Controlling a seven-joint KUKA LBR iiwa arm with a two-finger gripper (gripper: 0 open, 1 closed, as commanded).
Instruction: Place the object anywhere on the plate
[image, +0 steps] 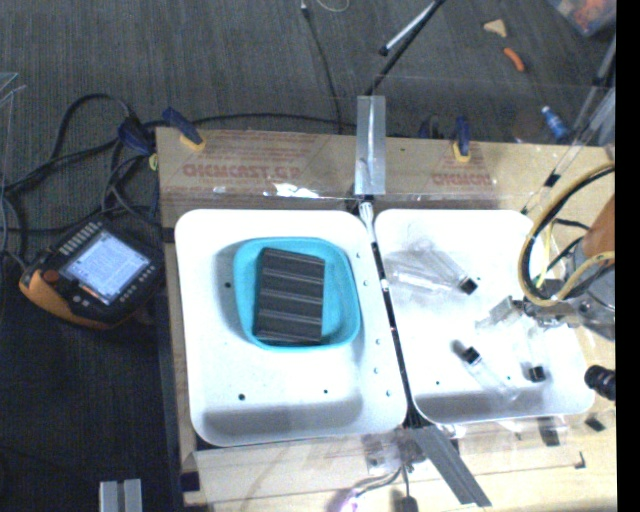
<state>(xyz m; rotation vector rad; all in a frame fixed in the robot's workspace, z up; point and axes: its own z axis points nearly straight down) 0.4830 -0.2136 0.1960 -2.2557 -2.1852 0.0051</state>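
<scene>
A blue plate lies in the left bin. On the plate's middle rests a dark grey ridged block, lying flat with nothing touching it. The arm comes in at the right edge, and my gripper hangs over the right side of the right bin, well away from the plate and the block. Nothing shows in the gripper's grasp.
Several small clear plastic pieces with black ends lie scattered in the right bin. Yellow and black cables loop by the arm. A handheld control pendant sits on the floor at the left. A metal post stands behind the bins.
</scene>
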